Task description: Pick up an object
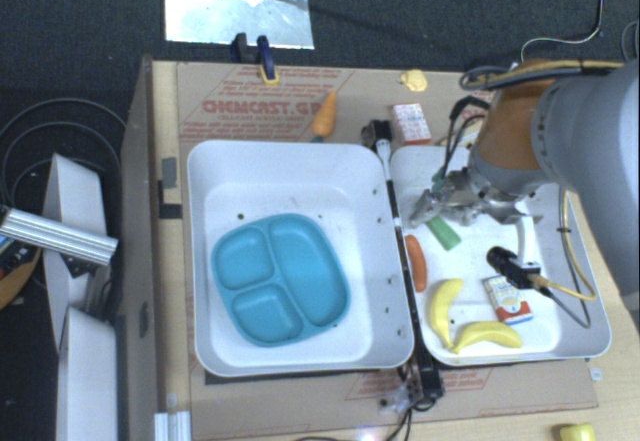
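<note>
We count 2 white bins, the left bin [215,179] and the right bin [565,324]. In the left one we find 1 blue divided plate [282,277] with 3 compartments. The right one gives us 2 yellow bananas [445,301] (1 lying nearer than the other), 1 orange sausage-like piece [417,262], 1 green block [443,232] and 1 small box [508,299]. Beyond the bins, on the far side of the bench [260,89], we count 1 carrot [324,115] and 1 more carton [411,122].

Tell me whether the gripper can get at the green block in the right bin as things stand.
Probably yes. The gripper sits right beside the green block in the right bin, nothing lies on the block, and the orange sausage and bananas lie apart from it.
</note>
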You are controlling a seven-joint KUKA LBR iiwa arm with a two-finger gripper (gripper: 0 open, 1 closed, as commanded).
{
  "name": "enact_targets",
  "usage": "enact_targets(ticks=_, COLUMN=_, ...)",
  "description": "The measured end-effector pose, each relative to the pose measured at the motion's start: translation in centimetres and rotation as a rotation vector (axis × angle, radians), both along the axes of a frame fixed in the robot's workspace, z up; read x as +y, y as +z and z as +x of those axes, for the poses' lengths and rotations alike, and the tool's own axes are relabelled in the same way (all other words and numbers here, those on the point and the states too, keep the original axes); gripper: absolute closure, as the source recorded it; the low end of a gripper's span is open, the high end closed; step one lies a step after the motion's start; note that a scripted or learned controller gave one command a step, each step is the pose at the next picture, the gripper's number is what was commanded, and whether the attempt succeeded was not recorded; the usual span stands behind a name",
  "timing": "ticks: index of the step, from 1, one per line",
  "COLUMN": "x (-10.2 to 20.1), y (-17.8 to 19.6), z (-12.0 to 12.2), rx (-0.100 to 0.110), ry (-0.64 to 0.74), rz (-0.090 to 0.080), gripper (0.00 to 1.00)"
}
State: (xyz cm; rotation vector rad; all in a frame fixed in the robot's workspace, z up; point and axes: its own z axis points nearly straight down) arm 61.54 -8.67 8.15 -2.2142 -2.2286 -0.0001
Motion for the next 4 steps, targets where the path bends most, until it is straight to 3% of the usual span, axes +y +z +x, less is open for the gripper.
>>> enact_targets(ticks=1, x=-1.1, y=0.3, z=-0.8, rx=0.000, ry=-0.006, rz=-0.001, gripper=0.00)
enact_targets(ticks=2, x=-1.0, y=0.3, z=-0.4, rx=-0.003, ry=-0.003, rz=0.000, gripper=0.00)
enact_targets(ticks=4, x=-0.1, y=0.3, z=-2.1, rx=0.001, ry=-0.007, rz=0.000, gripper=0.00)
